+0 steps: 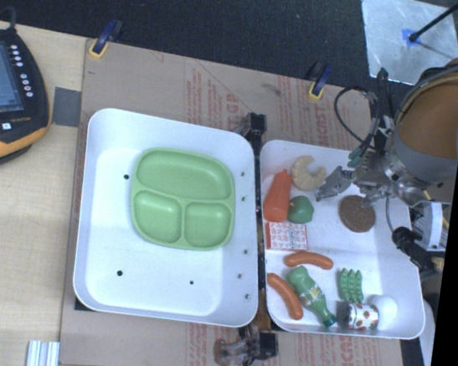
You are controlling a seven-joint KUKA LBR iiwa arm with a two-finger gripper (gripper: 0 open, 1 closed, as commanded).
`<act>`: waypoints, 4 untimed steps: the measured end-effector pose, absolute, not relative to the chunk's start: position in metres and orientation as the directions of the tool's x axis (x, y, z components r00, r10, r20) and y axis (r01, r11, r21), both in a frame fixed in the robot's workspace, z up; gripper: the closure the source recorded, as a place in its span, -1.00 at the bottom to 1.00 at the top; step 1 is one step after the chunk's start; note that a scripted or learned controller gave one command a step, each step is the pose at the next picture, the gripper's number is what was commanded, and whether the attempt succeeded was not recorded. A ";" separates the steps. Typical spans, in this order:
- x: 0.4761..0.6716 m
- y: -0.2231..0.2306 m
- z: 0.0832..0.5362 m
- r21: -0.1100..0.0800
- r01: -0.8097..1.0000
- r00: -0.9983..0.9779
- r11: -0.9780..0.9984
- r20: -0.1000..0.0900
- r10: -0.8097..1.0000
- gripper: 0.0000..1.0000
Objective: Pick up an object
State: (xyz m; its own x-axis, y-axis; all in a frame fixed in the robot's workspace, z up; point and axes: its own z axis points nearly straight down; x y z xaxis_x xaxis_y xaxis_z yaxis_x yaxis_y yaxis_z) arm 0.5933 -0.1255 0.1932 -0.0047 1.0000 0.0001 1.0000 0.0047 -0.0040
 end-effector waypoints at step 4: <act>0.600 -0.212 0.092 -0.004 1.000 -0.005 0.005 -0.001 1.000 -1.00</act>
State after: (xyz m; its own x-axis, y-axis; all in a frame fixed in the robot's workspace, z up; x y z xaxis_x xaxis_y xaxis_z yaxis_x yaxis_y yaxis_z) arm 0.5999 -0.2118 0.0917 -0.0055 1.0000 -0.0010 1.0000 0.0055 -0.0039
